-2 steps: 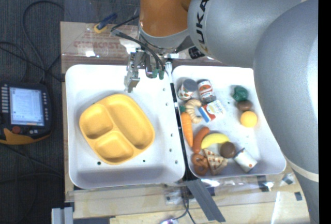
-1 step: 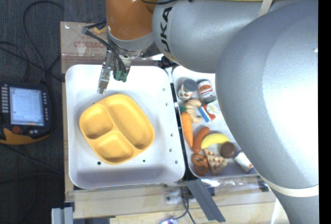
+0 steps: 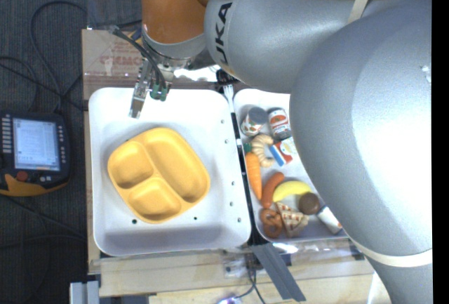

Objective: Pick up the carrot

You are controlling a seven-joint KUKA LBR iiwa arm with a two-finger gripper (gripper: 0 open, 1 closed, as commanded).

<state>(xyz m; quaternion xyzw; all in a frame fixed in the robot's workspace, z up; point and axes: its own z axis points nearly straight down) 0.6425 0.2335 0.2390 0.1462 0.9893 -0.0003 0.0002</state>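
Note:
The carrot [image 3: 254, 174] is a slim orange root lying lengthwise along the left wall of the right bin [image 3: 309, 241], among other toy food. My gripper [image 3: 144, 99] hangs over the far left corner of the left bin [image 3: 109, 232], just above the yellow divided plate [image 3: 158, 173]. It is well to the left of the carrot, with the wall between the bins in between. Nothing shows in the gripper.
Beside the carrot lie a small can [image 3: 279, 123], a banana [image 3: 291, 190], a red sausage [image 3: 272, 184], a pizza slice [image 3: 291, 217] and other small foods. The arm's grey bulk covers the right bin's right side. A teach pendant [image 3: 34, 152] lies left of the bench.

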